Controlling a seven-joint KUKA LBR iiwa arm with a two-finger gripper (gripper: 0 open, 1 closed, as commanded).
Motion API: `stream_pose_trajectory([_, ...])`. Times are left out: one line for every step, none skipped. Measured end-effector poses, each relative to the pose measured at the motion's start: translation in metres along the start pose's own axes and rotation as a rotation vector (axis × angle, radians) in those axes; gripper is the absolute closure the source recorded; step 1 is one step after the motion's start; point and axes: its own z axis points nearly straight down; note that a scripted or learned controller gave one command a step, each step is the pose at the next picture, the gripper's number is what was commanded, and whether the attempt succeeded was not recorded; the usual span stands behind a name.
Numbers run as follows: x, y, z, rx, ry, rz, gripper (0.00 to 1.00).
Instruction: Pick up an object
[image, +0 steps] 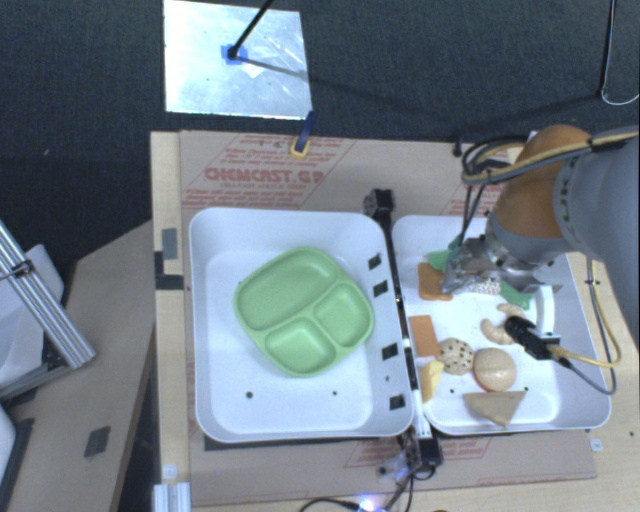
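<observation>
Gripper (462, 272) low in right bin (580, 405), over orange piece (433, 284); board (262, 172) reads "CHEMCAST".

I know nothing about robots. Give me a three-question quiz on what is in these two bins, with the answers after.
1. True or false: the green divided plate lies in the left bin.
2. Which item lies nearest the front edge of the right bin? A) the cookie B) the tan wedge C) the orange slab
3. Fill in: the pincer is down over the ____ bin.

Key
1. True. The plate has three sections and sits about mid-bin.
2. B. The wedge lies at the front, below the round bun.
3. Right. It is low over the back part of that bin, near the orange slab.
</observation>
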Motion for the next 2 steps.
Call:
stream_pose_trajectory([0.000, -0.001, -0.064, 0.007, -0.001, -0.002, 1.00])
stream_pose_trajectory([0.000, 0.001, -0.118, 0.005, -0.001, -0.004, 1.00])
